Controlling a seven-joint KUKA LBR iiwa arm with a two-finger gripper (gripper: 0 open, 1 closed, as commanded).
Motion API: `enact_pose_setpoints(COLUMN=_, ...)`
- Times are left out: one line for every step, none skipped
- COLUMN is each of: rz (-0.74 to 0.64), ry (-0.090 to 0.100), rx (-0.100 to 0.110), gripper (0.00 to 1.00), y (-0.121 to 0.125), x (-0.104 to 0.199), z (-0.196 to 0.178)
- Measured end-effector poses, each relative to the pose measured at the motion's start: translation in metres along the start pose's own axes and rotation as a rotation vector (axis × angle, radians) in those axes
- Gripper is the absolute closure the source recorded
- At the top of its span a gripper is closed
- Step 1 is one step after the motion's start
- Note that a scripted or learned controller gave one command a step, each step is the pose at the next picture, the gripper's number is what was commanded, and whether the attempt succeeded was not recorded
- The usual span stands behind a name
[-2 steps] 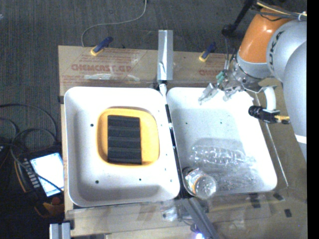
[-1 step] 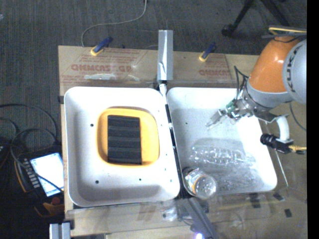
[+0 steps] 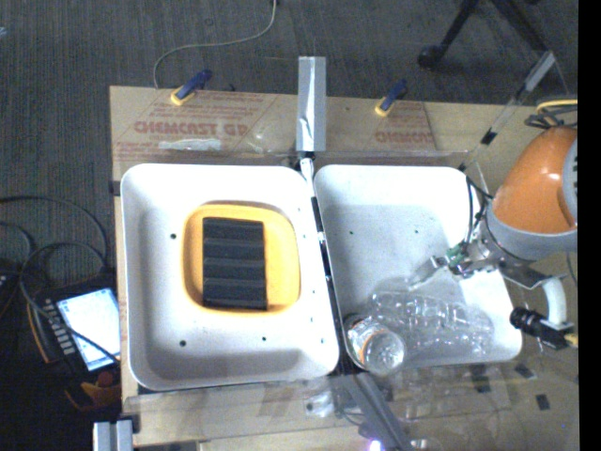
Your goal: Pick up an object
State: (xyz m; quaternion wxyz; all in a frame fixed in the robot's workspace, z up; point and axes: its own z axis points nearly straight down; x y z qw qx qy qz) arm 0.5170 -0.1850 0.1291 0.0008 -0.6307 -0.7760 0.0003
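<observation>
Dark grey carpet surrounds a tabletop (image 3: 131, 111) of brownish board, with two blue-and-yellow clamps (image 3: 191, 86) along its far edge and a grey upright post (image 3: 311, 101) at twelve o'clock between the bins. A tablet-like device (image 3: 86, 325) with cables lies on the floor at nine o'clock.

The left bin (image 3: 141, 205) holds a yellow sponge-like block (image 3: 287, 261) with a black ribbed pad (image 3: 234, 263) on top of it, sitting near the bin's middle. The right bin (image 3: 376, 205) holds a clear crumpled plastic bottle (image 3: 423, 319), lying on its side at the bin's six o'clock edge, its round end turned toward the bin's seven o'clock corner.

The arm (image 3: 535, 200) enters at three o'clock, its orange band bulking over the right bin's rim. The tool (image 3: 457, 261) hangs over the right bin's three o'clock side, just above the bottle's upper end. Whether its fingers are apart or together I cannot tell; nothing is seen clamped between them.
</observation>
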Motion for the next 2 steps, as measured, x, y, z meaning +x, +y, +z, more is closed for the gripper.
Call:
enact_pose_setpoints(rz=-0.083, ry=-0.011, rx=-0.019, gripper=0.0, y=-0.026, x=0.009, z=0.037)
enact_pose_setpoints(rz=0.023, ry=-0.001, rx=-0.003, gripper=0.0, y=0.056, x=0.085, z=-0.073)
